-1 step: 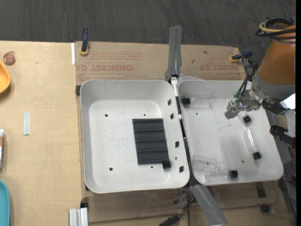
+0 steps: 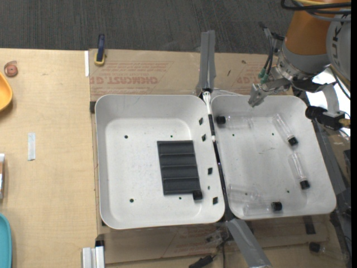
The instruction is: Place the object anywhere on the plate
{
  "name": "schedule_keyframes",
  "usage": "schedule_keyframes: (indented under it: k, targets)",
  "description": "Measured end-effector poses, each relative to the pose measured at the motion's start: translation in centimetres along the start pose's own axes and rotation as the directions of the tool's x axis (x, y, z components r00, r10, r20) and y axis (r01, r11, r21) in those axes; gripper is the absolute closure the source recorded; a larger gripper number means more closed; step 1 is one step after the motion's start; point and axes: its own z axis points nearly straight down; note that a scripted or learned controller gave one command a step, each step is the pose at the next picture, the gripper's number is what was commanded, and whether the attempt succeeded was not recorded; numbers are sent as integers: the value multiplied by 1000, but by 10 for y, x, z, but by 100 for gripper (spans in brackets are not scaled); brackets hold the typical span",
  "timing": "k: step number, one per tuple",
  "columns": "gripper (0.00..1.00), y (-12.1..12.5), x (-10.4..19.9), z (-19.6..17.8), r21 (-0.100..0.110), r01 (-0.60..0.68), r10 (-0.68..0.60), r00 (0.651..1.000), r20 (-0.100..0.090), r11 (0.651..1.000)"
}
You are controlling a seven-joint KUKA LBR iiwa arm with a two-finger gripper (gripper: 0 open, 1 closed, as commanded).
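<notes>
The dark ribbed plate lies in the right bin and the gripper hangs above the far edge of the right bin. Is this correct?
Not quite. In the camera view the dark ribbed plate lies in the left bin, not the right bin. The gripper does hang above the right bin's far edge.

Two white bins (image 2: 106,166) — left one holding a black ribbed plate (image 2: 178,167) — under an orange-banded grey arm (image 2: 318,15).

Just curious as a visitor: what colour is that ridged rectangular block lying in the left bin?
The ridged rectangular block is black, clearest in the camera view.
</notes>
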Motion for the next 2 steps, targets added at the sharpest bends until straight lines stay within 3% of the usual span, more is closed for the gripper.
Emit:
schedule_keyframes:
  k: [1, 2]
  targets:
    - [100, 42, 52, -7, 1, -19, 19, 1000, 0, 1000]
    - [100, 59, 109, 13, 4, -167, 167, 986, 0, 986]
